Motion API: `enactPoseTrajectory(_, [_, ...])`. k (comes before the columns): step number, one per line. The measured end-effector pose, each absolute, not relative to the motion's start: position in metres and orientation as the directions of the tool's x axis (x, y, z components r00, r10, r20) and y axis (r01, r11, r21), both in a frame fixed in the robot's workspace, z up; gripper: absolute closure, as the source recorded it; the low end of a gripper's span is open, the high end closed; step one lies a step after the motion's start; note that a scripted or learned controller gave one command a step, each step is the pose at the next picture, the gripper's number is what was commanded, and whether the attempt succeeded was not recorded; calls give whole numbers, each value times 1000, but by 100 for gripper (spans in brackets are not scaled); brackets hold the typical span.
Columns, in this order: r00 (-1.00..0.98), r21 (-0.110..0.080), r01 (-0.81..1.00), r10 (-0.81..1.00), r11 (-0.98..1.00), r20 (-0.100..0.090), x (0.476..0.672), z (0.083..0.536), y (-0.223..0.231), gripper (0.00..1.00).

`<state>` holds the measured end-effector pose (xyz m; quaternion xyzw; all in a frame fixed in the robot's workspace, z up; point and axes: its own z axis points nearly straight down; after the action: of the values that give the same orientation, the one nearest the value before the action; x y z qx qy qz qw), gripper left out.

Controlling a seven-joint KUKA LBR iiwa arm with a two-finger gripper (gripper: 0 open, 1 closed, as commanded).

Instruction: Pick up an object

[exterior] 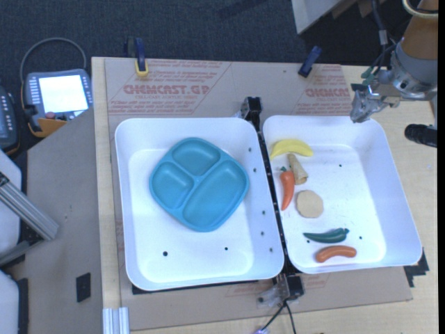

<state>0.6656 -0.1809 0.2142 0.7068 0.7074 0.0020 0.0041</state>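
Note:
In the right bin lie a yellow banana, a tan stick-shaped piece, an orange carrot, a round beige cookie, a dark green pepper and an orange-red sausage. My gripper hangs over the far right edge of that bin, well away from the food pieces. Nothing shows between its fingers.
The left bin holds a blue divided plate. A black clamp sits between the bins at the back. A teach pendant lies off the bench at the far left. Cardboard covers the bench behind the bins.

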Motion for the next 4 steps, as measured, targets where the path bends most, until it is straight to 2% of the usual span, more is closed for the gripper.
enactPoseTrajectory(1, [-6,-3,1000,1000,6,3,656,208,-123,100])
enactPoseTrajectory(2, [-6,-2,1000,1000,6,3,645,218,-71,100])
enactPoseTrajectory(4, [-7,-3,1000,1000,7,3,627,208,41,100])
